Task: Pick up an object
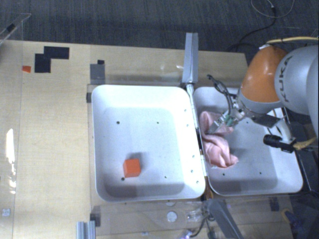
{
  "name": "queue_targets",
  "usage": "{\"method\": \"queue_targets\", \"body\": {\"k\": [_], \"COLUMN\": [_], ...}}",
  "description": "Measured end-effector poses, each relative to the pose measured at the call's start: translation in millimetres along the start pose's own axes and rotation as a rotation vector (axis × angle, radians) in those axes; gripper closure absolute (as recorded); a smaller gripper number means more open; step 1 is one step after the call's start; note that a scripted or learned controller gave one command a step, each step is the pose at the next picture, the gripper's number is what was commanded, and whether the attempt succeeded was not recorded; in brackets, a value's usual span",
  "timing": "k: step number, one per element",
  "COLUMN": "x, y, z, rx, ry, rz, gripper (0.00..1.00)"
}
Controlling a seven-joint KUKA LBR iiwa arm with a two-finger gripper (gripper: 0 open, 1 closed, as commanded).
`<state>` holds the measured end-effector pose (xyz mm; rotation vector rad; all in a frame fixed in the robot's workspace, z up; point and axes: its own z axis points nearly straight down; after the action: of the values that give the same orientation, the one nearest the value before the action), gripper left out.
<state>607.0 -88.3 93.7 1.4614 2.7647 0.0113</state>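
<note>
In the right bin [281, 178], toward its far left part, the gripper [223, 122] sits low on the far end of a pink cloth [218, 151]. Its tip is pressed into or just above the folds; whether the jaws are apart, together or clamped on the fabric cannot be told from this angle. The cloth lies crumpled along the bin's left wall, running from under the gripper toward the near side, where it bunches into a wider lump. The grey arm [304, 81] with its orange band reaches in from the right, over the bin's far right corner.

The left bin [144, 103] stands just beside the right one, their walls touching. In its near left part lies a small orange block [132, 168], well apart from the gripper. A grey metal post [190, 59] rises on the far side where the two bins meet. On the pale bench [50, 143], far to the left, are some black shapes [50, 57] and a tiny orange mark [26, 69].
</note>
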Motion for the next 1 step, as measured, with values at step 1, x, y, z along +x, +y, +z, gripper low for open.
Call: {"method": "queue_targets", "body": {"k": [1], "x": [-0.5], "y": [3.5], "z": [-12.9], "rx": [-0.007], "ry": [-0.004], "rz": [-0.002], "gripper": [1.0]}}
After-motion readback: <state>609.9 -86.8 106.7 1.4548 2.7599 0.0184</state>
